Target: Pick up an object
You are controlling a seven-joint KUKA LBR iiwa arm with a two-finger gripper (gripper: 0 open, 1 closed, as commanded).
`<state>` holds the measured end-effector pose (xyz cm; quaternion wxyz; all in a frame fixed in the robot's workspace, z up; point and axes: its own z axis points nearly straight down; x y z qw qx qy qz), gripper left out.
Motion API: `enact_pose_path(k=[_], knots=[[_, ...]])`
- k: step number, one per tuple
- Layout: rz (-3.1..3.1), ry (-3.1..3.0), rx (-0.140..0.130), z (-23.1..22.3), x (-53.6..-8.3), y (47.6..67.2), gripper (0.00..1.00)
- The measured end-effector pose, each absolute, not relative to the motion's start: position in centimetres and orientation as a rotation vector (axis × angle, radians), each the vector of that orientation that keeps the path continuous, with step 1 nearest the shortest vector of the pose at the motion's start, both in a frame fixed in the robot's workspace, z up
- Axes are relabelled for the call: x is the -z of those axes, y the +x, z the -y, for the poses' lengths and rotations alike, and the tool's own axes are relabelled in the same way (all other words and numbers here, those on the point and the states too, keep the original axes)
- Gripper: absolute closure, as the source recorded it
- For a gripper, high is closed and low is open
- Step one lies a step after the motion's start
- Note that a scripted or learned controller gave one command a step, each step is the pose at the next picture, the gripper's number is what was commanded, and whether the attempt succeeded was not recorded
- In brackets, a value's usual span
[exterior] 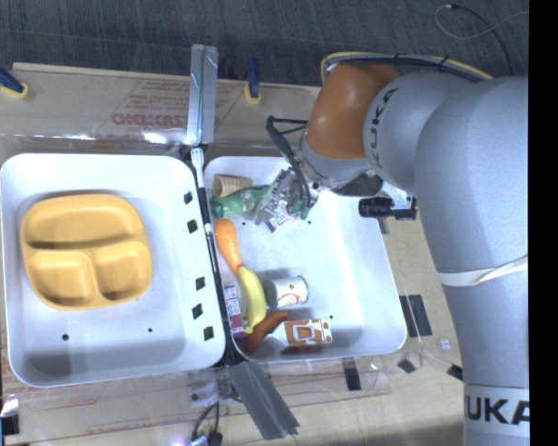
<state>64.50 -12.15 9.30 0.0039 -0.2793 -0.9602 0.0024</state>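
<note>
At the far end of the right bin (372,277), the gripper (288,198) hangs low over the bin's far left corner, close to a green-and-tan object (237,193) that lies against the far wall. Whether the claw is released or clenched cannot be told here: its tip is a blur of metal and glare, and nothing can be seen held in it.

The other candidates lie along the bin's left wall, nearer the camera: a carrot (227,242), then a banana (252,295), with a small can (291,292) just beside the banana and an orange box (307,334) at the near edge. The left bin (102,342) bears a yellow divided tray (86,247), well apart from the arm.

The step in hand looks like the reach or descent onto a target, most likely the green-and-tan object. The next move calls for settling the claw squarely over that item, clear of the bin wall, closing on it, and lifting straight up.
</note>
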Motion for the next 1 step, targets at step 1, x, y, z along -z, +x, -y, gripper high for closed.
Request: enact_pose_path(k=[1], knots=[[2.951, -1.075, -0.002, 10.20, -21.71, 58.45, 0.00]])
